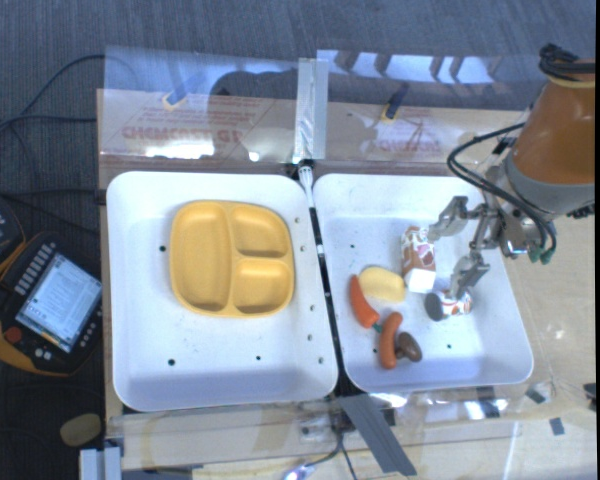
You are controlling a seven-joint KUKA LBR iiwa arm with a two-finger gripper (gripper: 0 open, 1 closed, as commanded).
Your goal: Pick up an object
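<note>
Wrapped snack [418, 252] between spread fingers [450, 215]

A yellow tray [232, 258] with three parts sits in the left bin [140, 368]. At the right, the open pincer [455, 248] hangs over toy food [380, 298] in the right bin [500, 358].

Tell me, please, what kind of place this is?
Probably a robotics lab for grasping tests. A robot arm reaches over two white bins, one holding small toy foods, and a teach pendant lies beside the bench.
</note>
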